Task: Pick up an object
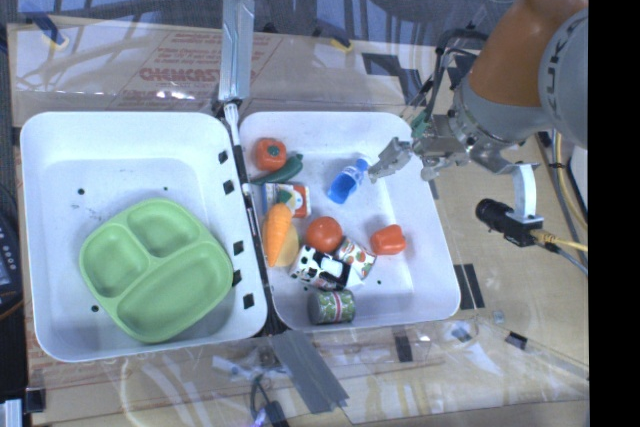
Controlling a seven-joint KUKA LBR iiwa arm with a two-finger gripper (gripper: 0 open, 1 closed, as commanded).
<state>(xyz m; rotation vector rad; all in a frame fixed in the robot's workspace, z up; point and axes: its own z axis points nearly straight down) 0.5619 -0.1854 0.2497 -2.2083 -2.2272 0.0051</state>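
Observation:
My gripper hangs over the right edge of the right bin, open, with nothing between its fingers. Just to its left a small blue bottle lies on the bin floor. The same bin holds a red tomato with a green stalk, an orange carrot, a round red fruit, a red-orange piece, a black-and-white patterned packet and a dark green can.
In the left bin lies a green divided plate. A grey divider bar stands at the back, above the wall shared by the two bins. The bench to the right of the bins is bare wood with tape marks.

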